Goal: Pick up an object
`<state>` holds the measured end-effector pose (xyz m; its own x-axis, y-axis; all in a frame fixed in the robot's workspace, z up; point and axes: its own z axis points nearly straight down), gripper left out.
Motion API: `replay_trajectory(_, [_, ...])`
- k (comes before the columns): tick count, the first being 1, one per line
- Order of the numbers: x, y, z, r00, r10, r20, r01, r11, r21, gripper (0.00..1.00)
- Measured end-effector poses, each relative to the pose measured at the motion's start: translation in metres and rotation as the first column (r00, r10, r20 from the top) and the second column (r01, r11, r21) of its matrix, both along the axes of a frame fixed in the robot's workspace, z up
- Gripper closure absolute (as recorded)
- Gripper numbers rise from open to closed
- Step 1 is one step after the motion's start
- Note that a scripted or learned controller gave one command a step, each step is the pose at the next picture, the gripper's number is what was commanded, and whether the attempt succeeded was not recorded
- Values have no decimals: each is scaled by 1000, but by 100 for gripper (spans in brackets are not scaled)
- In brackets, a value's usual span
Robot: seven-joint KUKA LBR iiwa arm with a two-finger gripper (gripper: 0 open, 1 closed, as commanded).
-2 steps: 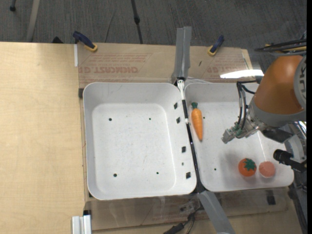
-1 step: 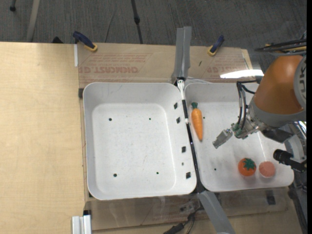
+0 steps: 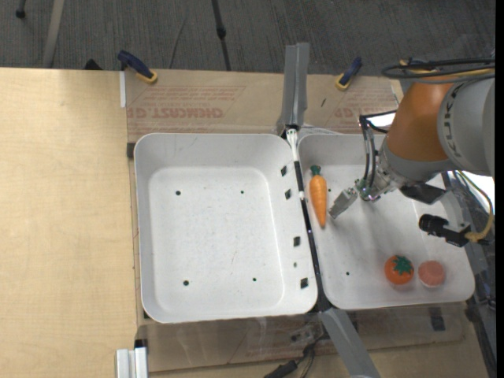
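A toy carrot (image 3: 317,198) with a green top lies along the left wall of the right bin (image 3: 370,290). My gripper (image 3: 343,205) hangs low over that bin, just right of the carrot and pointing toward it, with a small gap between them. Nothing shows held in it. An orange round toy fruit with a green top (image 3: 399,269) and a pink round piece (image 3: 431,273) sit side by side near the bin's front right corner, well away from the gripper.
The left bin (image 3: 150,211) adjoins the right one along a shared rim with black clips (image 3: 300,211). A grey post (image 3: 296,85) rises behind the bins. Cables and a black fitting (image 3: 441,227) hang off the arm over the right bin's right side.
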<state>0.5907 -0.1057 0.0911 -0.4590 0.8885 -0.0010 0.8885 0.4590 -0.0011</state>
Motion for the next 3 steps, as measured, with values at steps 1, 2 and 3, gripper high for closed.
replay_trajectory(1, [42,5,1,985,-174,1,174,985,0,0])
replay_trajectory(2, [66,6,1,953,-302,2,302,953,-1,0])
replay_trajectory(3, [11,4,0,916,-401,0,401,916,-1,0])
